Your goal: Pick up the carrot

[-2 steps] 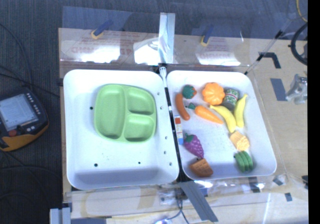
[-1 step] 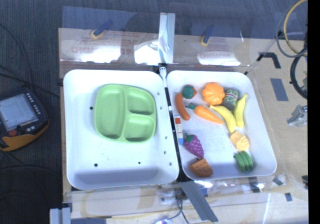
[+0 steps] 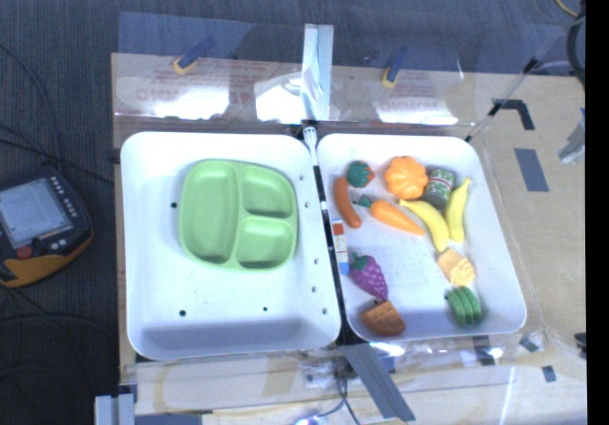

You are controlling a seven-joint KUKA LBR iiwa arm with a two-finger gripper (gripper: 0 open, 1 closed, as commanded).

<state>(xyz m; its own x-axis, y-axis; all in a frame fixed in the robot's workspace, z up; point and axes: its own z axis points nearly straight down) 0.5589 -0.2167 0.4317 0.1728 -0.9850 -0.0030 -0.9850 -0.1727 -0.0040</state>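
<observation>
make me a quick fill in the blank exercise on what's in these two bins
1. The green divided plate lies in the ____ bin as the camera sees it.
2. The carrot lies just below the orange ____.
3. The two bananas are coloured ____.
4. The bunch of grapes is coloured ____.

Missing words: left; pumpkin; yellow; purple
</observation>
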